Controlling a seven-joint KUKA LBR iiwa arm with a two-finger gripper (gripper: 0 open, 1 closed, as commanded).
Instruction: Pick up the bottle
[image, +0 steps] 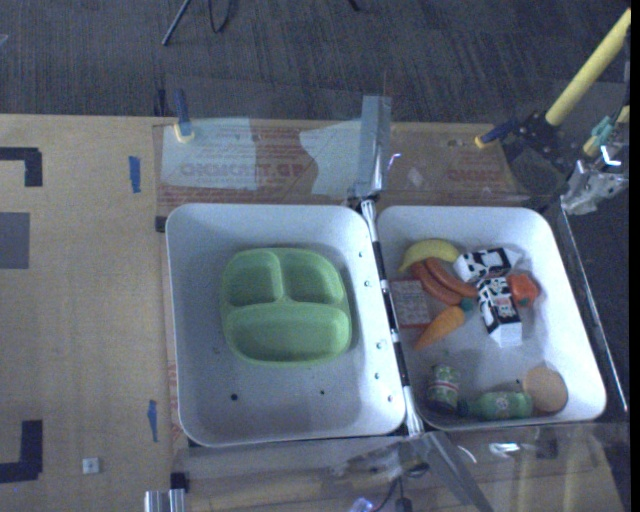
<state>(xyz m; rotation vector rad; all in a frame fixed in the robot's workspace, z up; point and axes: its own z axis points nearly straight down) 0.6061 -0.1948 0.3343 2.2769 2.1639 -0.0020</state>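
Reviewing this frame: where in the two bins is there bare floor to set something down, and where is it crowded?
Left bin: bare floor left of and below the green divided plate. Right bin: a bare patch between the carrot, the milk carton and the bottle. Its upper part and near edge are crowded.

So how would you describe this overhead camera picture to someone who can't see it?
Two white bins sit side by side: the right bin holds toy food, with a green bottle lying along its near wall, and the left bin holds a green divided plate.
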